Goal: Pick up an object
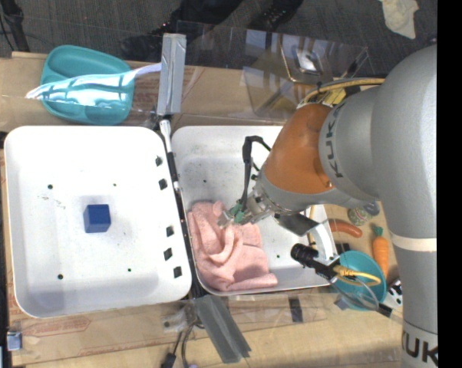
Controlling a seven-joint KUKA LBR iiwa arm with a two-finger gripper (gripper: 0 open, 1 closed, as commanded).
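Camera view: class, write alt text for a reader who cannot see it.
A grey and orange robot arm lowers its gripper onto a crumpled pink cloth in the right white bin. A blue cube sits in the left bin.

Clearance around the gripper [239,215]

Pink cloth [227,245] lies directly beneath and below-left of it; the bin divider wall [172,205] stands just left. Bare bin floor [208,163] lies above. Beyond the divider, only a blue cube [97,218] obstructs.

Wooden bench [223,90] bearing two white bins [31,144]
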